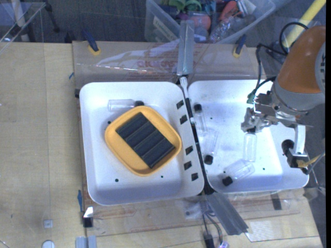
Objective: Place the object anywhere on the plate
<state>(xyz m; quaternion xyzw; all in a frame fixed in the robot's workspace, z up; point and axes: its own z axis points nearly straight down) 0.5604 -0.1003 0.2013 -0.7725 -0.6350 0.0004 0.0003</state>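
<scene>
An orange-yellow plate (142,140) with a dark ribbed centre lies in a white bin (93,138); the arm's band (305,61) is orange.

So the arm (305,61) comes in from the right side, grey with that orange band sitting just above the wrist. It's angled down and leftward, and the gripper (252,124) hangs low at its left end, fingers pointing down.
</scene>
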